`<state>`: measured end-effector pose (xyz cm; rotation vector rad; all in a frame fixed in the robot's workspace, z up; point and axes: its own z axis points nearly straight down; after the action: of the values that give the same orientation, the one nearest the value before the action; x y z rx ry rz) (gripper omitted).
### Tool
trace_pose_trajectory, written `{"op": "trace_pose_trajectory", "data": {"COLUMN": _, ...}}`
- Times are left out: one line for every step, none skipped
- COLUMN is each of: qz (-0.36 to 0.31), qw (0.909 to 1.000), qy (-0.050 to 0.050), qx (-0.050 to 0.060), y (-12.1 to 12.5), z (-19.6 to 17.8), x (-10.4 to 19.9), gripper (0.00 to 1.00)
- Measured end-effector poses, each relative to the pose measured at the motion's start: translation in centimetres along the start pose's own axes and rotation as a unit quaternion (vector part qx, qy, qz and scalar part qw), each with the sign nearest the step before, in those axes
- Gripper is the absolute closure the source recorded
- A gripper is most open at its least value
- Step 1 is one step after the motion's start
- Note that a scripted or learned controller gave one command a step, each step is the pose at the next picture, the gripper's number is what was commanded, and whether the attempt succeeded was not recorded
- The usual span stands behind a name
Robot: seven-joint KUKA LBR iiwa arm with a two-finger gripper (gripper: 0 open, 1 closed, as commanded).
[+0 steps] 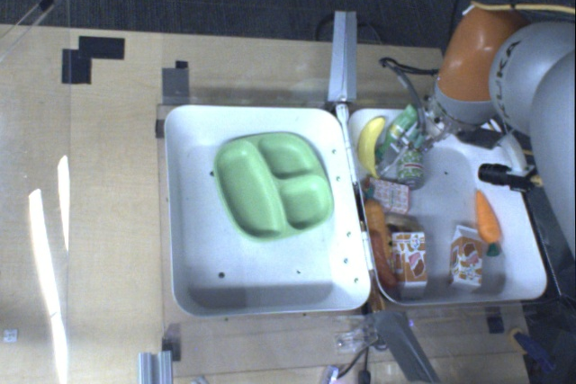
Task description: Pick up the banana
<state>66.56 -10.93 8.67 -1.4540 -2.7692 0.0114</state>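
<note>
My tool [402,148], whose grip state I cannot tell, hovers in the upper middle of the right bin [526,283], and the banana [370,146] lies just to its left against the bin's left wall, long axis running top to bottom.

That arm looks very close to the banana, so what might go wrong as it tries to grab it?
The banana lies tight against the right bin's wall, so a finger may not fit behind it. The gripper sits over a green packet right beside the banana, so it might catch that instead. A nudge could also roll the banana away.
</note>
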Motion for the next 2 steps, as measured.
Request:
{"op": "trace_pose_trajectory", "data": {"qz": 0.097, "qw": 0.9953, "qy": 0.005, "qx": -0.006, "y": -0.68, "z": 0.11, "x": -1.65, "gripper": 0.00}}
{"op": "trace_pose_trajectory", "data": {"qz": 0.076, "qw": 0.9971, "qy": -0.006, "qx": -0.003, "y": -0.33, "z": 0.04, "x": -0.76, "gripper": 0.00}}
